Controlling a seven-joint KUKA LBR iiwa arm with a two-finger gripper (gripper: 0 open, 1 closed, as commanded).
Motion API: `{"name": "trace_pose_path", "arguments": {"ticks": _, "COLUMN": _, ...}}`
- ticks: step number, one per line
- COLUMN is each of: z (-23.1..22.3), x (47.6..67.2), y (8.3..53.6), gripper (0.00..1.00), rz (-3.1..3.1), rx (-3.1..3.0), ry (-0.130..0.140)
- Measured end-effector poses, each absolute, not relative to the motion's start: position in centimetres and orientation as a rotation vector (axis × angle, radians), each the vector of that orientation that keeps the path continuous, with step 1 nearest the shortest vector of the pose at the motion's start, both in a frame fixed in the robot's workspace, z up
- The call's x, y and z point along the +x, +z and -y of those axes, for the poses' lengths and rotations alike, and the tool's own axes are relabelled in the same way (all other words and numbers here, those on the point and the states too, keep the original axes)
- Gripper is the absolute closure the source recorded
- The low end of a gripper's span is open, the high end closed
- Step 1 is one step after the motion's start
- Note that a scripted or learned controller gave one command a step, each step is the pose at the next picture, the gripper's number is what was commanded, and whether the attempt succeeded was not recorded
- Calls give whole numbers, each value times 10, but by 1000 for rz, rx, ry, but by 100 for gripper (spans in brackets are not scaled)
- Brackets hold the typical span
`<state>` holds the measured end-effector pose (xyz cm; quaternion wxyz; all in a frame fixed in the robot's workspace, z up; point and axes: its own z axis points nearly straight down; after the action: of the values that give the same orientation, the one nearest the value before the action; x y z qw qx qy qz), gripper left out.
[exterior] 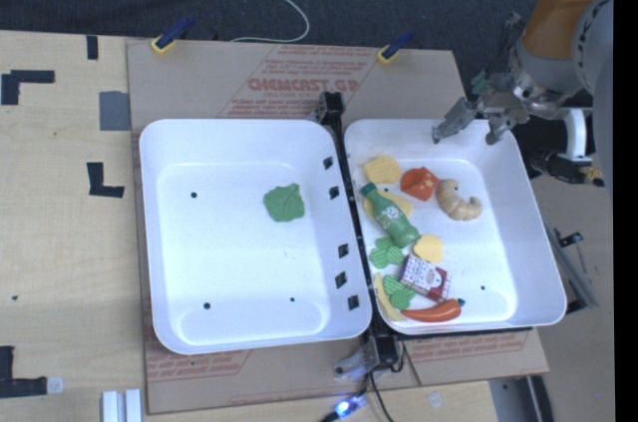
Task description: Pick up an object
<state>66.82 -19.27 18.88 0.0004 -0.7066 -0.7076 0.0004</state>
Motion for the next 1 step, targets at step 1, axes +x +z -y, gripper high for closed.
{"name": "trace_pose_path", "arguments": {"ticks": 1, "z": 193, "x": 668, "y": 199, "gripper": 100, "rz": 2224, "rx": -2219, "ry": 2}}
